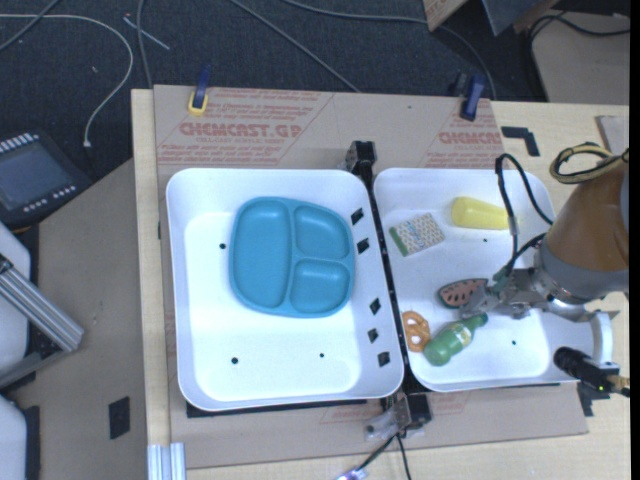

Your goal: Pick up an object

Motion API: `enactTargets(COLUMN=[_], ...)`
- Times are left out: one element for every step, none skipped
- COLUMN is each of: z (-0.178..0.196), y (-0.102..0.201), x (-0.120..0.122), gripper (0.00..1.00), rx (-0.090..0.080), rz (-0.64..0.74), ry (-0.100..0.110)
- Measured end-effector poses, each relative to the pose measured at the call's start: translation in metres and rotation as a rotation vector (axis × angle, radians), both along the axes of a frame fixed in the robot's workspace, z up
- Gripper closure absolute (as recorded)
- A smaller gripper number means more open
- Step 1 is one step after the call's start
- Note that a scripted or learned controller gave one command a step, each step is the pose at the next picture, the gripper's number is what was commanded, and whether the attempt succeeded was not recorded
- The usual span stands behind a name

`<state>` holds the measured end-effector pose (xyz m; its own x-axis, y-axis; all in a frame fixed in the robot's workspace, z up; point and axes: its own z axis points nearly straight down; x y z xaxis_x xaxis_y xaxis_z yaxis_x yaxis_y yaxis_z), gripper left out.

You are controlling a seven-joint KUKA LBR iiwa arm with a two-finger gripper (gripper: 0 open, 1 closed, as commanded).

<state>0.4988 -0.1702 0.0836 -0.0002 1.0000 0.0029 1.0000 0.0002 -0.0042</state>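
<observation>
The right bin (525, 366) holds several small things. A yellow block (478, 214) lies at the back, with a green-checked packet (416, 234) to its left. A brown oval piece (458, 291) sits mid-bin, an orange pretzel (414, 329) lies near the front left, and a green bottle (450, 341) lies on its side beside the pretzel. My gripper (493, 298) reaches in from the right, low over the bin. Its tip is just right of the brown piece and just above the bottle's cap end.
The left bin (185, 298) holds a blue divided plate (290, 258). A black divider with clips (372, 268) runs between the bins. A black cable (510, 198) loops over the right bin's back corner. Cardboard lies under both bins.
</observation>
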Motion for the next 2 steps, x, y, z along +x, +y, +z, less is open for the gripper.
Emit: enactTargets(z=[0.012, 0.061], y=[0.000, 0.010], x=[0.001, 0.004], gripper=[1.00, 1.00], rx=[-0.001, -0.004], rz=[0.000, 0.001], ry=[-0.004, -0.009])
